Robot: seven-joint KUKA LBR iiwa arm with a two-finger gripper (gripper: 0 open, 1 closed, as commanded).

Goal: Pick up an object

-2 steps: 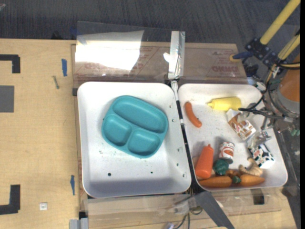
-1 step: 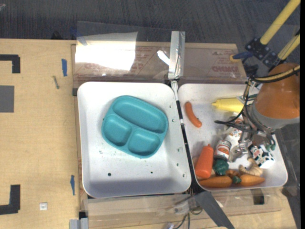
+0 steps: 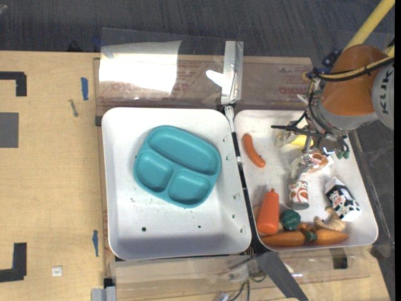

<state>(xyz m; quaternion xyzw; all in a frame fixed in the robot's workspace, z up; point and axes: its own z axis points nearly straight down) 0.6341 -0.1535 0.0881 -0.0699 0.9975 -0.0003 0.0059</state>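
Dark grey floor (image 3: 188, 5) behind wooden bench (image 3: 44, 168).

light: bright, even | glare: clear sheet (image 3: 141, 68) (top) | focus: slightly soft

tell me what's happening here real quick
A grey robot arm with an orange band reaches in over the right bin, its pincer low among toy foods near a yellow piece. Nothing is clearly held. The left bin holds a teal divided plate.
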